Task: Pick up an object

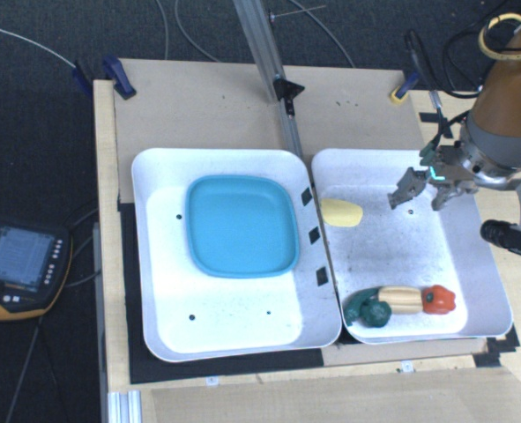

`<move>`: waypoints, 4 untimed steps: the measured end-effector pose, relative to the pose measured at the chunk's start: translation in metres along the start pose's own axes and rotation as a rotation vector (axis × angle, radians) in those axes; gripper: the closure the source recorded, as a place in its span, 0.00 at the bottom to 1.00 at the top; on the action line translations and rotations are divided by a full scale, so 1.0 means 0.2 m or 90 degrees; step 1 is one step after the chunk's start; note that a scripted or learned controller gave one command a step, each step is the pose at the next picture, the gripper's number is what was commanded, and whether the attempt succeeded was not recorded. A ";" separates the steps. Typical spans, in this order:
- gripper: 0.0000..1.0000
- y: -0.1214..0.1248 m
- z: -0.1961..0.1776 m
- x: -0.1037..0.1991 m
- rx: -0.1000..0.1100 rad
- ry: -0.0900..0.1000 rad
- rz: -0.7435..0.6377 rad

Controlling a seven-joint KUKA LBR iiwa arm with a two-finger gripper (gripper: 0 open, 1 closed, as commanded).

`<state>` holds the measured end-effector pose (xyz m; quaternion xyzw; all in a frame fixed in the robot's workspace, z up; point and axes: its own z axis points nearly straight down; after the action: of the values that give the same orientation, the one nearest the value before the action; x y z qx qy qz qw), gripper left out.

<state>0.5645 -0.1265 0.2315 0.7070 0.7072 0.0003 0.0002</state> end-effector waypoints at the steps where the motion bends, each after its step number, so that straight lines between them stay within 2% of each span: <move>1: 0.00 0.00 0.00 0.00 0.000 0.000 0.000; 2: 0.00 0.04 0.28 0.02 0.003 0.000 0.000; 3: 0.00 0.06 0.54 -0.02 0.003 0.000 0.000; 4: 0.00 0.06 0.69 -0.02 0.002 0.000 0.000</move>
<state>0.5758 -0.1311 0.0942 0.7070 0.7072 -0.0006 -0.0010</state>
